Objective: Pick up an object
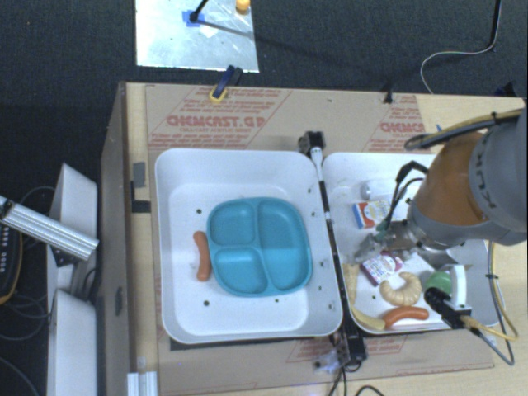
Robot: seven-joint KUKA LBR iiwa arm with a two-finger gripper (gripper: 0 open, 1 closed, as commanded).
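My gripper (pixel 386 238) hangs low over the middle of the right bin (pixel 346 172), on the grey arm with its orange band (pixel 450 188). Just under it lies a red and white packet (pixel 381 267). A small red and blue carton (pixel 366 214) sits just behind the gripper, with a white item (pixel 373 190) farther back. In front lie a tan croissant (pixel 402 288), an orange sausage (pixel 406 317), a pale banana (pixel 356 294) and a green object (pixel 440 281). Nothing can be seen held.
The left bin (pixel 177 172) holds a blue divided plate (pixel 259 247) and an orange sausage (pixel 200 256) beside the plate's left edge. A ridge (pixel 326 213) separates the two bins. The arm covers the right bin's right side.
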